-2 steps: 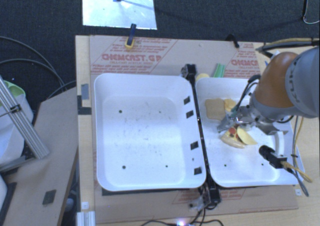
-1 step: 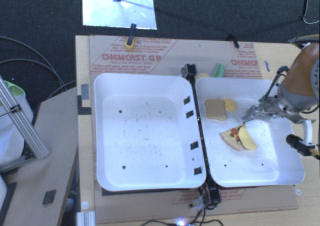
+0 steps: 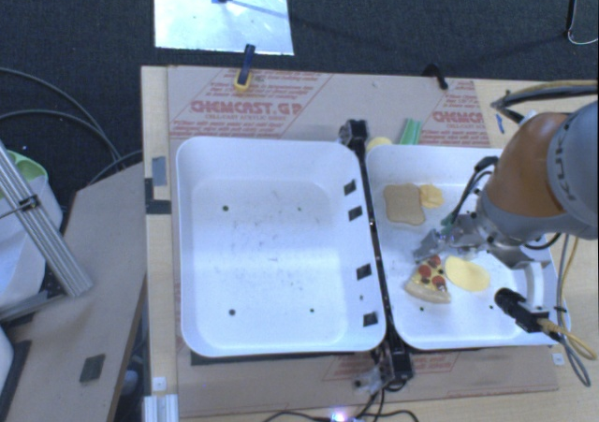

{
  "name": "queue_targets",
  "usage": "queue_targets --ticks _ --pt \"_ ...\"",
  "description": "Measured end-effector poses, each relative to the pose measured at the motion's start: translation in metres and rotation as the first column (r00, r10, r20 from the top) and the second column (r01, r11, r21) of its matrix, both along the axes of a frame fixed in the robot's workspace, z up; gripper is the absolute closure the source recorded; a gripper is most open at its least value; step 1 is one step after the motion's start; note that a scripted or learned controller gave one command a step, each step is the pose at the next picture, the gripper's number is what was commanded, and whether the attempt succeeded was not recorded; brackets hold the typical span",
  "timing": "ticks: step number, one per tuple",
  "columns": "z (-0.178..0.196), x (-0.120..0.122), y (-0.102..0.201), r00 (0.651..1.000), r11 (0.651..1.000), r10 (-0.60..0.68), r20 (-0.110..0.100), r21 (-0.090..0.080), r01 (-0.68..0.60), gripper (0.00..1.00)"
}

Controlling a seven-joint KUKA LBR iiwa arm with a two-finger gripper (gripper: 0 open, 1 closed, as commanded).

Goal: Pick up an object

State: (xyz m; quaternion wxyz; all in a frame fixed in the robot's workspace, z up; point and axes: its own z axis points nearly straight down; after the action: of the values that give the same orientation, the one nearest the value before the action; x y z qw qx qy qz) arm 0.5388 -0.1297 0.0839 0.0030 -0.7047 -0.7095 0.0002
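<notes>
The right bin [image 3: 408,325] holds several flat toy foods. A tan bread slice [image 3: 404,204] lies at its upper left, with a small yellow piece [image 3: 431,195] beside it. A pizza slice with red dots [image 3: 429,283] lies lower, next to a round yellow disc [image 3: 467,274]. My gripper [image 3: 432,245] hangs low over the bin, just above the pizza slice and left of the yellow disc. Nothing shows between its fingers.
The left bin [image 3: 271,252] sits beside the right one, with black clips along the shared wall. The arm's orange and grey body [image 3: 538,181] covers the right bin's far right side. A green strip [image 3: 409,131] and a yellow object [image 3: 378,143] lie behind the bins on the cardboard.
</notes>
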Motion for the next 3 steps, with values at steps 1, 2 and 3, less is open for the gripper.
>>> queue_targets --ticks 1,2,3 --pt "0.011 0.003 -0.004 1.0 1.0 -0.003 0.008 -0.004 0.003 1.0" --pt "0.013 0.119 0.005 1.0 1.0 0.003 0.018 -0.006 -0.002 1.0" --pt "0.009 0.069 -0.038 1.0 1.0 -0.007 0.026 -0.007 0.008 1.0"
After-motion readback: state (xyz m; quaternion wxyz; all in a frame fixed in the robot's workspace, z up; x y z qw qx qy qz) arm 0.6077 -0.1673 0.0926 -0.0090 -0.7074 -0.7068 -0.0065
